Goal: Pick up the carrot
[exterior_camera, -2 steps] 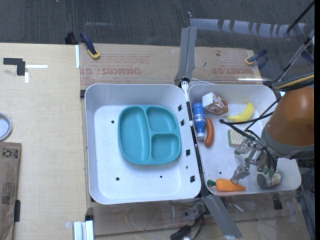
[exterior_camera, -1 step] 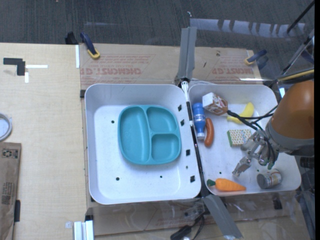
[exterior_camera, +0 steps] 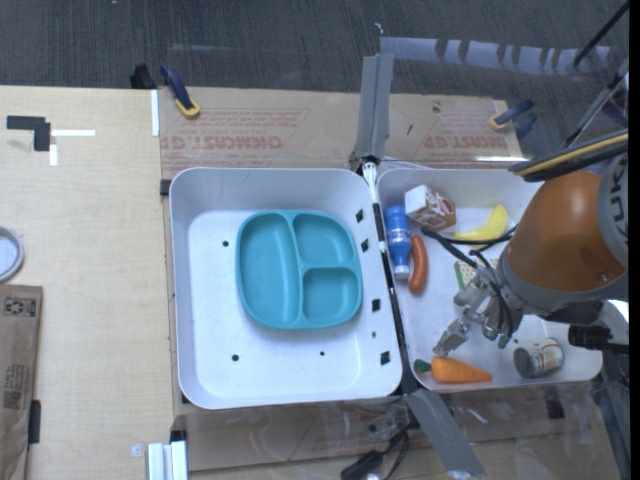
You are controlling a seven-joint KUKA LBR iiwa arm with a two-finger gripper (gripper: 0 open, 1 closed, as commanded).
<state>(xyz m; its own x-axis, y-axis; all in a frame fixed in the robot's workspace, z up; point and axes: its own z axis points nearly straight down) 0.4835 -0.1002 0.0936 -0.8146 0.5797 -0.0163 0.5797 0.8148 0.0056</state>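
**Closing in on the carrot**

I'm hovering my gripper (exterior_camera: 462,330) low in the right bin (exterior_camera: 560,376), and the carrot (exterior_camera: 460,371) is lying just below and slightly ahead of my fingertips, flat along the bin's near wall, its green end pointing toward the divider between the two bins. My fingers are looking spread, with nothing between them, though the tips are small and a little hard to read from up here.

Here's how I'm judging it: the carrot is tucked close against that wall, so I'm wanting to come down with my fingers straddling it across its width, not along its length, and aim for the thicker orange middle, not the tapering tip. The wall is leaving little room on the far side, so a slight turn of the wrist may be needed before I drop.

Beside my gripper, away from the divider, a small can (exterior_camera: 541,358) is sitting near enough to bump. Behind me, a sausage (exterior_camera: 418,265) and a blue bottle (exterior_camera: 398,236) are lying well apart from the carrot.
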